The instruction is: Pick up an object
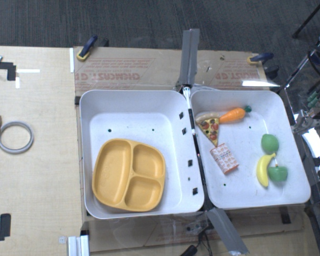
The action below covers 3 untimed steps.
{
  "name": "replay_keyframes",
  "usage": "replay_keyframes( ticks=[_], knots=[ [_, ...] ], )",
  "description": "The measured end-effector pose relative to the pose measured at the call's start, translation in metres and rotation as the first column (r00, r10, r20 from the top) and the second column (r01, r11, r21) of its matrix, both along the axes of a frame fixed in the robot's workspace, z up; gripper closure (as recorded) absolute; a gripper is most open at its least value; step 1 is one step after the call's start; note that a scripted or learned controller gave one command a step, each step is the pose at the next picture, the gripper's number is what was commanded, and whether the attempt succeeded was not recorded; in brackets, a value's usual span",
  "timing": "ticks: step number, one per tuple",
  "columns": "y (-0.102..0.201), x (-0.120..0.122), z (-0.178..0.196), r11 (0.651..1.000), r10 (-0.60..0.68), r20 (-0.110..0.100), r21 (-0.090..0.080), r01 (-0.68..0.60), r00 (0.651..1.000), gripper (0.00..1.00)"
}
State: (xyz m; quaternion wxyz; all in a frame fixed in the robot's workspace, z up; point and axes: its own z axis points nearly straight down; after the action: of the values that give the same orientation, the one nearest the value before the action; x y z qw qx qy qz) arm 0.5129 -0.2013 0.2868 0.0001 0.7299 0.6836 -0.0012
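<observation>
Your pickable things all lie in the right bin [288, 116], on the side the arm enters from. The banana [263, 170] sits nearest that side, its long axis running near to far, touching a green fruit [278, 173]. The carrot [232, 115] lies crosswise by the far wall.

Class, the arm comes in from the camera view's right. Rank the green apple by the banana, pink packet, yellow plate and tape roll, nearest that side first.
1. green apple, right bin, by its right wall
2. pink packet, right bin, left half
3. yellow plate, left bin
4. tape roll, bench, left of both bins
</observation>
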Motion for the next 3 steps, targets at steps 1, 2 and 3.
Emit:
replay_keyframes(
  ticks=[1,2,3],
  knots=[
    [0.014,-0.005,0.105,0.997,-0.076,0.0,0.0,0.076,0.997,1.0],
    [-0.006,0.054,0.154,0.966,-0.257,0.0,-0.001,0.257,0.966,1.0],
    [0.044,0.026,0.099,0.977,0.213,-0.002,0.002,-0.213,0.977,1.0]
  ],
)
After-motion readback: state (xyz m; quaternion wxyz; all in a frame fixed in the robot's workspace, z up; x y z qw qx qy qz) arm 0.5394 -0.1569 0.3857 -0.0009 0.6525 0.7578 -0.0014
